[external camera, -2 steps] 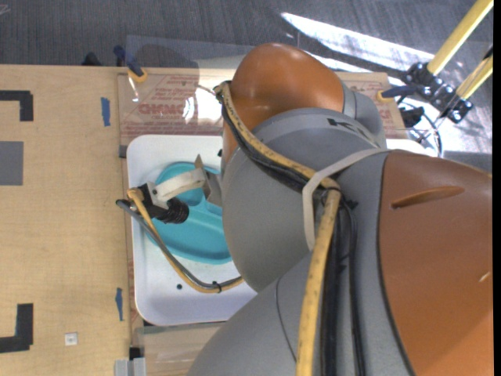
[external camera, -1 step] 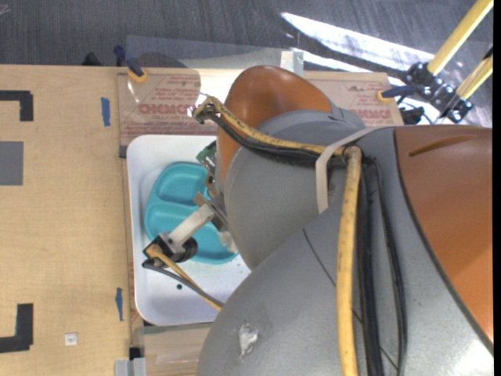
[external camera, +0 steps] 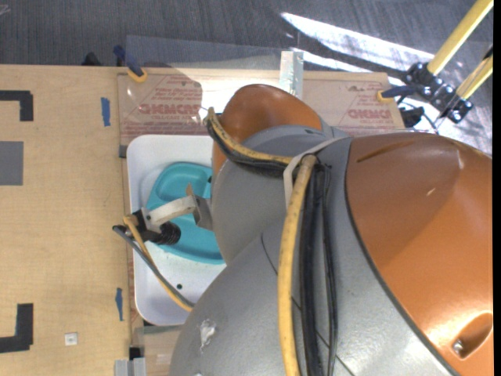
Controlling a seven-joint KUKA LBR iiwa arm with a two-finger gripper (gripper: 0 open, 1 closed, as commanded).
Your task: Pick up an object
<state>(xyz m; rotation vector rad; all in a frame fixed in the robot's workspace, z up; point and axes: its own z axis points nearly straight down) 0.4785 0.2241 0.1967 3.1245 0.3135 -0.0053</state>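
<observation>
A turquoise, bowl-like plastic object point(external camera: 182, 188) lies in the left white bin point(external camera: 145, 157), filling much of its middle. The bulky grey and orange arm point(external camera: 352, 241) reaches over from the right and hides the object's right side. My gripper point(external camera: 202, 210) pokes out from under the arm, right above the turquoise object. Whether it touches the object cannot be seen.
The wooden bench top point(external camera: 63, 210) stretches to the left of the bin, with black corner marks and bits of blue tape. A clear plastic sheet point(external camera: 168, 100) stands behind the bin. The arm covers the whole right half of the scene.
</observation>
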